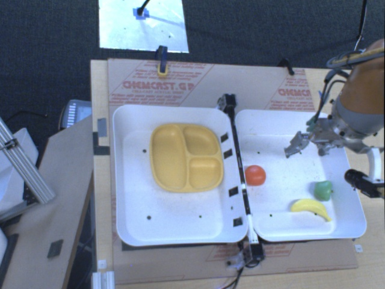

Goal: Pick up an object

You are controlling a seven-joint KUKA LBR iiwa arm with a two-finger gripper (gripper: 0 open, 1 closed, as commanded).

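Over the right bin (355, 224), from the right edge, reaches the grey arm with its orange band; gripper (310, 143) above the bin's upper part, fingers spread, nothing between them. Below, against the left wall, sits a red tomato (255, 175); lower right, a green pepper (323, 189) just above a yellow banana (311, 208). Left bin (129, 221) bears a yellow divided plate (185, 158).

Robotics lab, bench (102, 161) with two white bins (129, 179), aluminium framing (24, 167), cabling (361, 11)
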